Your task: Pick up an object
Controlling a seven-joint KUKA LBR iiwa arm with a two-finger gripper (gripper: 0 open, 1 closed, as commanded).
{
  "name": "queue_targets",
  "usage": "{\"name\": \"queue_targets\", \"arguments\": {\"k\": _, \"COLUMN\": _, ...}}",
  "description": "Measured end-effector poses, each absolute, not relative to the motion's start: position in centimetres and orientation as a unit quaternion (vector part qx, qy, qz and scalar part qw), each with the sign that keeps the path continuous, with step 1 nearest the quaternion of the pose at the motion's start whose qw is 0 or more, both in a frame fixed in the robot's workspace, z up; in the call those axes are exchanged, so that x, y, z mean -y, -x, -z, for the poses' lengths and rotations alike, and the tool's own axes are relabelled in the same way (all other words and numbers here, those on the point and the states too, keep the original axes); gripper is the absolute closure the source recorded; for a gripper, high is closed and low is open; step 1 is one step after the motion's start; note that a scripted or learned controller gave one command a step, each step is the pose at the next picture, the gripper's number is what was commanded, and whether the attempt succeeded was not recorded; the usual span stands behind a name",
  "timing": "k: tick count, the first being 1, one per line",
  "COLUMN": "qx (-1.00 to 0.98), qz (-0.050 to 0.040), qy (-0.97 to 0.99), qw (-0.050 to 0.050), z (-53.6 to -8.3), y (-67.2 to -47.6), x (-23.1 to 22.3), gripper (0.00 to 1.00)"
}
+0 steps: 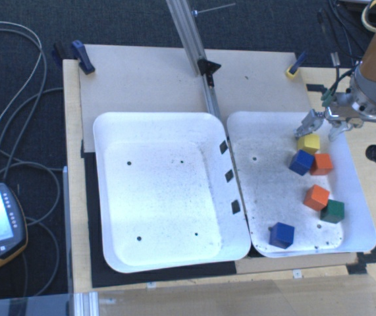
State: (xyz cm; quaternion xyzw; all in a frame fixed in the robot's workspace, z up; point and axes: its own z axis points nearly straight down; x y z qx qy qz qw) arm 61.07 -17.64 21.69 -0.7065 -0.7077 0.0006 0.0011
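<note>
Hovering over the right bin (362,196), the gripper (321,125) spreads its fingers, seemingly just above the yellow cube (309,143). That cube touches a blue cube (301,162) and an orange cube (322,164).

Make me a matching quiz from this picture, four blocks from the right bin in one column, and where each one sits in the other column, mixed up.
Column one:
1. yellow block
2. green block
3. lone blue block
4. upper blue block

Column two:
A. near the bin's front rim, apart from the rest
B. right under the gripper
C. against the lower orange block
D. between the yellow block and the upper orange block

Pairs: 1-B, 2-C, 3-A, 4-D
</note>
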Motion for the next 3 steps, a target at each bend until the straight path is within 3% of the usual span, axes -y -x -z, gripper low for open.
{"name": "queue_targets", "arguments": {"k": 1, "qx": 0.708, "qz": 0.0022, "qy": 0.706, "qw": -0.004, "z": -13.4, "y": -61.3, "x": 19.2, "gripper": 0.0}}
{"name": "queue_targets", "arguments": {"k": 3, "qx": 0.707, "qz": 0.0026, "qy": 0.707, "qw": -0.008, "z": -12.3, "y": -61.7, "x": 19.6, "gripper": 0.0}}
